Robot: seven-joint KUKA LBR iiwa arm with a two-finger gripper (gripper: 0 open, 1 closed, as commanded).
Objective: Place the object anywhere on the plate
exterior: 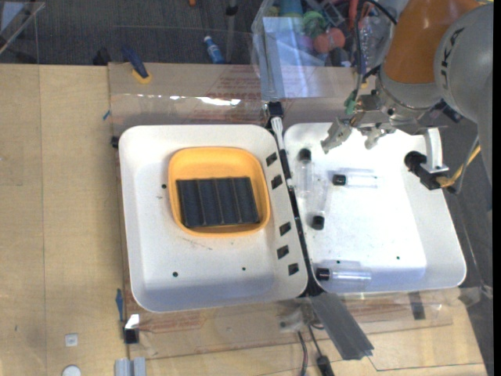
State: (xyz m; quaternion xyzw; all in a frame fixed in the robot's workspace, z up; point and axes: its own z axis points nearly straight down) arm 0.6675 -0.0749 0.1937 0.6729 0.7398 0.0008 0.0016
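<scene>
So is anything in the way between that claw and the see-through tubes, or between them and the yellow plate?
Nothing visible blocks the gripper from the nearest clear tube. Towards the yellow plate, the raised rims where the two bins meet lie between, and a dark ridged block covers most of the plate.

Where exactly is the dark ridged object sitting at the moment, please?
The dark ridged object lies flat on the orange plate in the left white bin, well away from the gripper above the right bin.
</scene>
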